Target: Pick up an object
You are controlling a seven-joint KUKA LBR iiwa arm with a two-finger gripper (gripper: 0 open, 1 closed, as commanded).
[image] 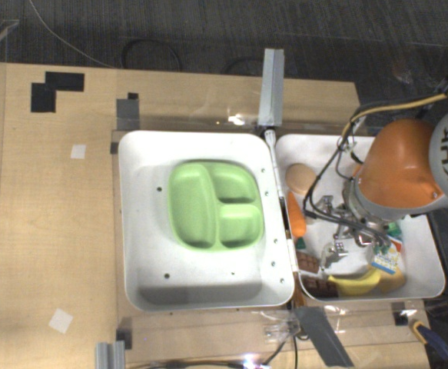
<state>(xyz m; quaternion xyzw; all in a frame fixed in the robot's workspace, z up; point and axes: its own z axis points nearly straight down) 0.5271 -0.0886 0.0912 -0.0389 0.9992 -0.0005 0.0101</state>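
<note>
Hovering low in the crowded right bin (pixel 436 261), the tool (pixel 339 248) nears a banana (pixel 356 283); grip state unclear.

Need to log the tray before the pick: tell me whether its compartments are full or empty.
Empty. The green tray lies flat in the left bin; all three compartments show bare green plastic, nothing inside.

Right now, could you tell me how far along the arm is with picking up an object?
Done: the arm has reached over the right bin, with the gripper low among the items. In hand: nothing I can confirm; the view doesn't show any object between its fingers. The banana, the orange item and the tan item lie in the bin. Left: the grasp and the lift. The green tray sits in the left bin.
</note>
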